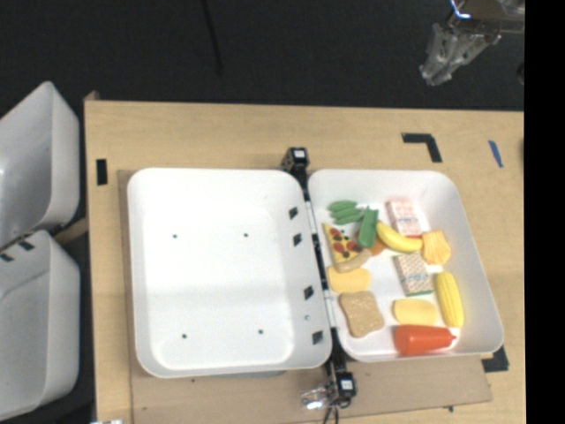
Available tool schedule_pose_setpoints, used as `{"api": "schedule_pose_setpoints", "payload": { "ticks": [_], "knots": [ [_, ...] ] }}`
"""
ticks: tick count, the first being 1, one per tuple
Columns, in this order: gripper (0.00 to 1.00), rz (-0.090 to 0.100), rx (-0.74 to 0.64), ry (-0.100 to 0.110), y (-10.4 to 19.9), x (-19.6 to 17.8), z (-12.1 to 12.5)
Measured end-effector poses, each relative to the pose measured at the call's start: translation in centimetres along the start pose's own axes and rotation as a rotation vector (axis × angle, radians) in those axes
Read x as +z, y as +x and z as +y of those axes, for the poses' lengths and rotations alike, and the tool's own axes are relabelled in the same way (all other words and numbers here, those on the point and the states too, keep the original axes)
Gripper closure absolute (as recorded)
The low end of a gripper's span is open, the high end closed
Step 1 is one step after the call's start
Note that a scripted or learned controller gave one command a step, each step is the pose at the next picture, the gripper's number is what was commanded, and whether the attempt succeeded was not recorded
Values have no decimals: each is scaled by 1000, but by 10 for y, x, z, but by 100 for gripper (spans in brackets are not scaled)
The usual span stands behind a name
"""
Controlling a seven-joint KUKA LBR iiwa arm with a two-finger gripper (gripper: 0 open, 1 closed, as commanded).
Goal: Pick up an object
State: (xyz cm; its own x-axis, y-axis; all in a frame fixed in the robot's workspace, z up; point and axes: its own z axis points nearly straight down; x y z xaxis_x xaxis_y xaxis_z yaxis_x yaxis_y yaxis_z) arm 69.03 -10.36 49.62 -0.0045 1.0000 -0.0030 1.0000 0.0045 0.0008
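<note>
The right bin [459, 203] holds several toy foods: a green pea pod [345, 209], a pizza slice [342, 246], a banana [396, 239], a pink carton [402, 213], a corn cob [449, 298], a slice of bread [360, 313], a yellow cheese block [415, 311] and a red piece [422, 338] at the front. My gripper [439, 71] hangs high at the upper right, beyond the bench's far edge, well away from the bins. Nothing is seen between its fingers.
The left bin [212, 268] lies beside the right one, joined along a central hinge with black clips [295, 158]. White rounded housings [31, 166] stand at the far left. Black corner marks [424, 144] and blue tape [496, 154] sit on the wooden bench.
</note>
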Motion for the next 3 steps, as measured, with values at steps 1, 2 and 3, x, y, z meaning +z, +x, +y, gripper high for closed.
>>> {"api": "schedule_pose_setpoints", "payload": {
  "ticks": [1,2,3],
  "knots": [
    [100,0,2,0,7,-24,0],
    [100,1,-1,-2,8,-54,-9],
    [100,0,12,4,-84,-33,-1]
  ]
}}
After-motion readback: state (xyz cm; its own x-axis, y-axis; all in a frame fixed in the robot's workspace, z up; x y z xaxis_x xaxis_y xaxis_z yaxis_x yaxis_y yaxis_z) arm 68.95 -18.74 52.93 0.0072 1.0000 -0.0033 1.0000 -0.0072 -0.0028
